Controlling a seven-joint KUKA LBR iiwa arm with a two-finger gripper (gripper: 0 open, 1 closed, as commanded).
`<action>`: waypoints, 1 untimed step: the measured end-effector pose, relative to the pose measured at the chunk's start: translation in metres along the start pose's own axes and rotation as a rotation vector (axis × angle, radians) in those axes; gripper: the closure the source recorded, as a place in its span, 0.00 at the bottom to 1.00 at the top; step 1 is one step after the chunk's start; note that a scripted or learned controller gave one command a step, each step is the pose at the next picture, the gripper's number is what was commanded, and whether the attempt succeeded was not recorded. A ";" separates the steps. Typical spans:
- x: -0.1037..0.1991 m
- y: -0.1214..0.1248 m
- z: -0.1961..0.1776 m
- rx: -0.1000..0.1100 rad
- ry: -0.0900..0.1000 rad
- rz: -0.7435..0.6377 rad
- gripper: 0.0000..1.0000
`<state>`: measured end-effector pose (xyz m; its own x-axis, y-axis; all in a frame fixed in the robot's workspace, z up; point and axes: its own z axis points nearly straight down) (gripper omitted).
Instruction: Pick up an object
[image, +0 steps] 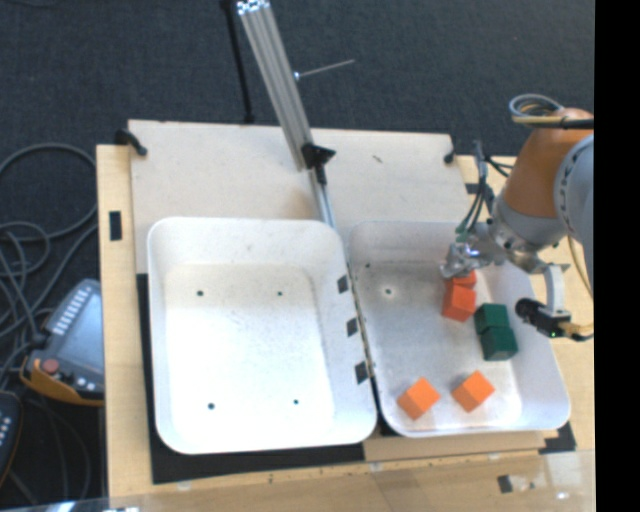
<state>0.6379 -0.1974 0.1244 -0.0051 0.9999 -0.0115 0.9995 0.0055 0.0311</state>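
Hanging over the right bin (540, 405), the gripper (461, 268) is seen just above a red block (460, 299), which lies near the bin's middle, toward its far side; whether the fingers are apart or together cannot be told, since they are too small and blurred against the block's top. The red block is judged to be light and rigid, probably foam or painted wood, with flat faces that should be gripped across two opposite sides. A dark green block (495, 331) sits just beside it on the right, so little room is left for a finger on that side. Two orange cubes (419, 397) (473, 390) lie nearer the front edge, well apart from the red one. Both bins are shallow, white and smooth, with rounded corners; the left bin (180, 420) is speckled with a few dark dots
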 end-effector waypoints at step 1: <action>0.000 -0.002 0.003 0.006 0.003 0.002 0.00</action>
<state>0.6364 -0.1977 0.1217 -0.0031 1.0000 -0.0087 0.9997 0.0033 0.0253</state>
